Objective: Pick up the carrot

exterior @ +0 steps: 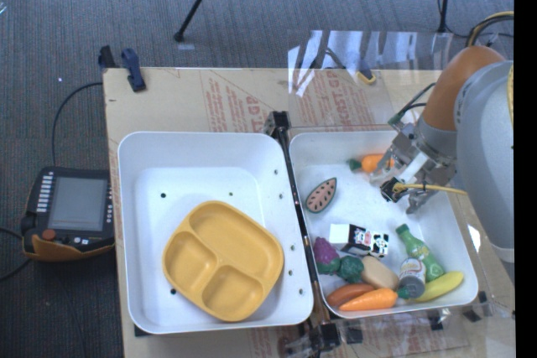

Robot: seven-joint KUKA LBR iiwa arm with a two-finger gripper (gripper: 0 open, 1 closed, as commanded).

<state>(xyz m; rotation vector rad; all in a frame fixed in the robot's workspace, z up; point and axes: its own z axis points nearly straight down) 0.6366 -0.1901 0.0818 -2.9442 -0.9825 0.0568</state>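
A small orange carrot [370,163] with a green top lies in the right bin [336,148], near its far wall, green end pointing left. My gripper [389,177] hangs low over that bin, just right of the carrot and close against its orange end. Nothing shows held in it. A second long orange piece [375,299] lies at the bin's near edge beside a reddish one [349,292].
The right bin also holds a watermelon slice [320,194], a milk carton [366,241], a green bottle [417,248], a banana [442,287], grapes [324,251] and broccoli [350,268]. A yellow divided plate [222,260] lies in the left bin [143,172].
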